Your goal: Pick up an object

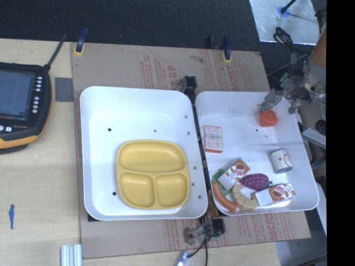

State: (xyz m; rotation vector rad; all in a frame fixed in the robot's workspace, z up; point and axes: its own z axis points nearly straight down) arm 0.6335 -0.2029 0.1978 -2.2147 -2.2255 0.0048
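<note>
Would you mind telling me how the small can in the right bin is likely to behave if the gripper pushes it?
The can lies on its side, so it would probably roll on the smooth bin floor. It looks stiff and likely light. With bare floor around it, nothing nearby would stop it.

Two white bins (91, 101), one yellow tray (152, 173), one can (280, 160), one tomato (268, 118), three cartons (213, 138).

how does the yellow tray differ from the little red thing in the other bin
The yellow tray is large, flat and split into three compartments; the red object is small, rounded and undivided. The tray lies in the left bin, the red object in the right bin, close to the gripper. Both rest on white bin floors.
</note>
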